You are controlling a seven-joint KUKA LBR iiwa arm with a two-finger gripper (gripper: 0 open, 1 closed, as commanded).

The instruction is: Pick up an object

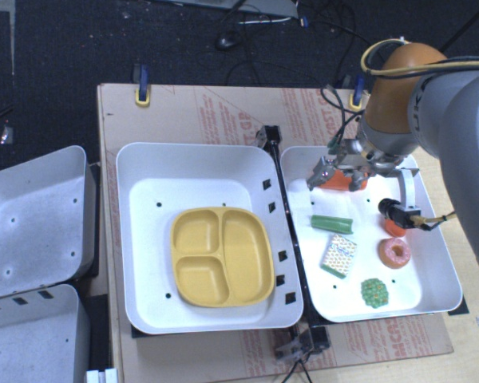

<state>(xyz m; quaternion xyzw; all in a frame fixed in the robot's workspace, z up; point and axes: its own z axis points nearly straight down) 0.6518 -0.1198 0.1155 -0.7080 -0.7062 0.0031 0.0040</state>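
Lighting is bright and even, coming from overhead. The white walls of the left bin (136, 174) and the right bin (443, 290) sit close to overexposure and show little surface texture. The yellow tray (222, 255) carries a mild sheen with no hard glare. Shadows are faint and soft-edged. The floor (48, 46) beyond the bench falls almost to black. Focus is slightly soft throughout. The gripper (334, 180) is blurred, and its fine detail cannot be resolved.

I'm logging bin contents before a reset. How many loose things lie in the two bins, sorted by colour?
Yellow: 1, divided plate
Green: 2, stick, bumpy ball
Orange-red: 2, back piece, right piece
Pink: 1, ring
Patterned: 1, block
Total: 7
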